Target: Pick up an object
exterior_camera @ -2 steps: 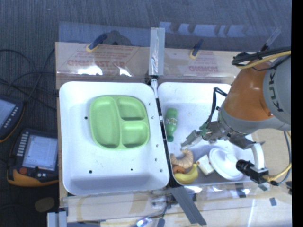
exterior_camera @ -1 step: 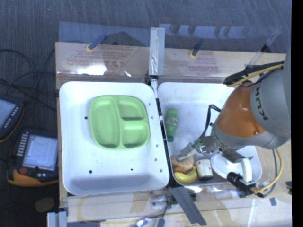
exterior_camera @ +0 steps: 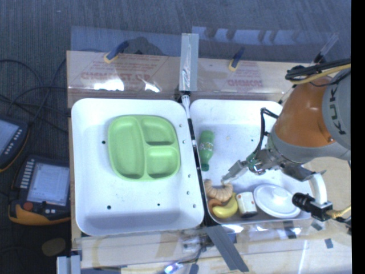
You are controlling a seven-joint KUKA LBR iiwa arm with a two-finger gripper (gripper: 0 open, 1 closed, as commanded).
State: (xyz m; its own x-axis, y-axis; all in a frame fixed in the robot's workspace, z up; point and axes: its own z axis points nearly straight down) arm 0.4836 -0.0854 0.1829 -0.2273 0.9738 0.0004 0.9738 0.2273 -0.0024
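The right bin [exterior_camera: 239,127] holds a small green bottle [exterior_camera: 203,148] lying along its left wall. At the bin's front lie a brown curved pastry-like piece [exterior_camera: 219,192], a yellow banana [exterior_camera: 224,210], a small can [exterior_camera: 246,204] and a round white dish [exterior_camera: 275,200]. My gripper [exterior_camera: 229,176] reaches in from the right, slanting down to the left. Its tip is right of the bottle and just above the brown piece. I see nothing held in it.
A green divided plate [exterior_camera: 144,147] lies in the left bin [exterior_camera: 82,158]. The wall between the two bins runs just left of the bottle. The arm's orange band [exterior_camera: 302,119] hangs over the right bin's right side. A black fitting [exterior_camera: 311,204] sits by the dish.
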